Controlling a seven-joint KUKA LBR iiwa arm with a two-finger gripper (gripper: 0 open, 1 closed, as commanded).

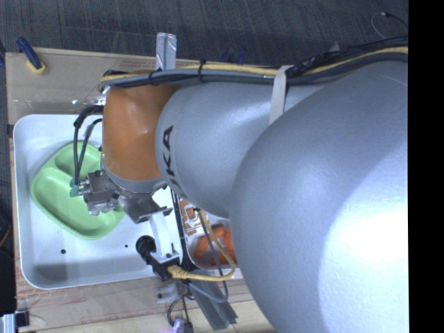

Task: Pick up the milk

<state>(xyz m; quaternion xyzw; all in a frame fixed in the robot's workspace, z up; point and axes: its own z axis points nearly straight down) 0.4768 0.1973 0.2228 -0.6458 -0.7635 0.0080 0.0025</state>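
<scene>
Arm (277, 186) reaches in from the right and covers most of the worktop (55, 64); orange band (132, 134) sits over the left bin (41, 269). Wrist hardware hangs above a green bowl (52, 189) in that bin. Fingers are hidden under the wrist, so their state cannot be told. Milk cannot be made out. Right of the wrist, at the bins' divider, an orange item (211, 245) and a printed pack (191, 217) peek from beneath the arm.

Robot lab — KUKA arm (291, 186) (cabled) over white bin (41, 262).
</scene>
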